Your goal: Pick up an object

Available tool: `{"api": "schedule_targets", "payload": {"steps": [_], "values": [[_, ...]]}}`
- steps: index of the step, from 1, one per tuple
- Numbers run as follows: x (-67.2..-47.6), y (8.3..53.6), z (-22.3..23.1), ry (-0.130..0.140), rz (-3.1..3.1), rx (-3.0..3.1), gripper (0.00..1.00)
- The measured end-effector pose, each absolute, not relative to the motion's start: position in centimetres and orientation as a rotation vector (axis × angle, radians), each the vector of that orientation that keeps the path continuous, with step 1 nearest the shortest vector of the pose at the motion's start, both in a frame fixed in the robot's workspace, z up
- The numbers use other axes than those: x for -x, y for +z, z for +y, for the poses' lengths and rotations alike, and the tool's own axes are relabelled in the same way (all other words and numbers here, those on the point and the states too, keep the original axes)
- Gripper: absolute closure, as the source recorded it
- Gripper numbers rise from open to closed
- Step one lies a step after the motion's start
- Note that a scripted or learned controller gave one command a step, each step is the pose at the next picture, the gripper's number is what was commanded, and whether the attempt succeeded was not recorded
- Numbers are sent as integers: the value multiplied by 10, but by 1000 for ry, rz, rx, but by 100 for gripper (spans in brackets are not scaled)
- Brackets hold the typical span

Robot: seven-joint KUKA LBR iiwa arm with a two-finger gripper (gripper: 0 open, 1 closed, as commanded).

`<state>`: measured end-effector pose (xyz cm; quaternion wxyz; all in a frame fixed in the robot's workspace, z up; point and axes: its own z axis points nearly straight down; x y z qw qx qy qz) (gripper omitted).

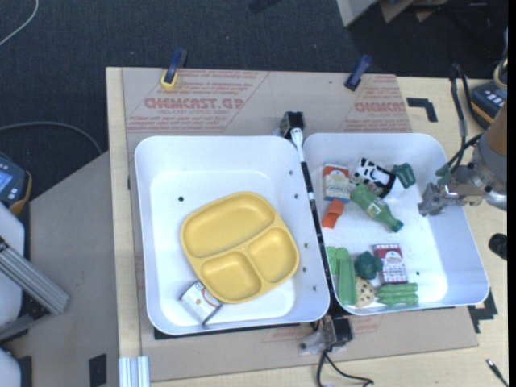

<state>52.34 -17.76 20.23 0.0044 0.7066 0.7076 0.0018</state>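
Two white bins are shown side by side on a counter point(242, 103) over dark carpet. The left bin point(161, 168) holds one yellow divided plate point(239, 247) and one small carton point(198, 301). The right bin point(459, 248) holds about ten small toys, including one green bottle point(375, 204). The end effector point(439, 197) is seen at its right wall; its opening cannot be told.

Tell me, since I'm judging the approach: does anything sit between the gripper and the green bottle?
Nothing visible does. The gripper hangs over bare white floor of the right bin, and the green bottle lies just left across open floor.
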Motion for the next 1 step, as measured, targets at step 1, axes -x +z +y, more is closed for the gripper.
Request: {"api": "schedule_targets", "payload": {"steps": [1], "values": [[-525, 227, -178, 3, 2218, -2216, 100]]}}
